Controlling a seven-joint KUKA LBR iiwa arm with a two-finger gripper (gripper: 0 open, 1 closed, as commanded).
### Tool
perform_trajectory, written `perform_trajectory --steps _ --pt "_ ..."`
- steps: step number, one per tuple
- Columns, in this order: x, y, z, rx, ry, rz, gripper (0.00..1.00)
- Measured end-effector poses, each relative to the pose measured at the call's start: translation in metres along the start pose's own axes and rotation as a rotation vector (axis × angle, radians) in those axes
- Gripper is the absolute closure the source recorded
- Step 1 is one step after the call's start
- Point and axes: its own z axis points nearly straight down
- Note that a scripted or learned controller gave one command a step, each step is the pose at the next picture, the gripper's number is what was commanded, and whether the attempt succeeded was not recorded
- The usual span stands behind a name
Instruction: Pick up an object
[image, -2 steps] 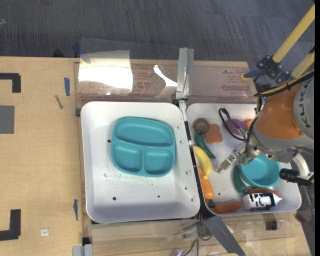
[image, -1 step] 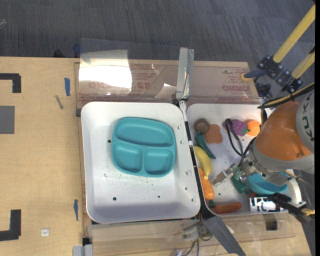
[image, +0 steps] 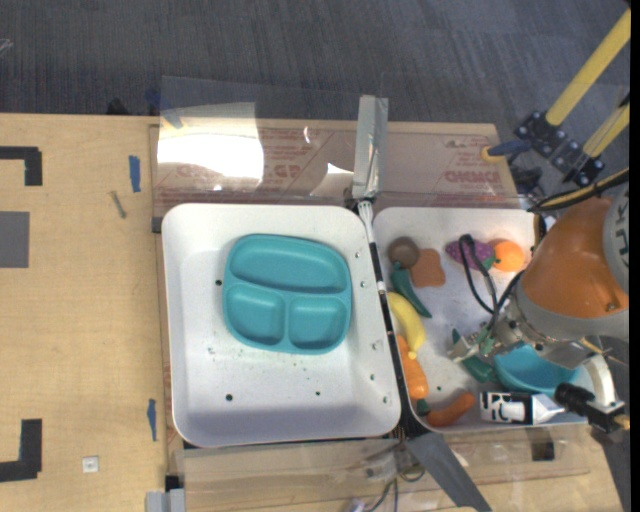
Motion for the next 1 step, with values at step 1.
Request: perform_trajectory --steps 1 --pt "0.0482 0.0135 -0.0860 0.017 0.007 0.084 1.00"
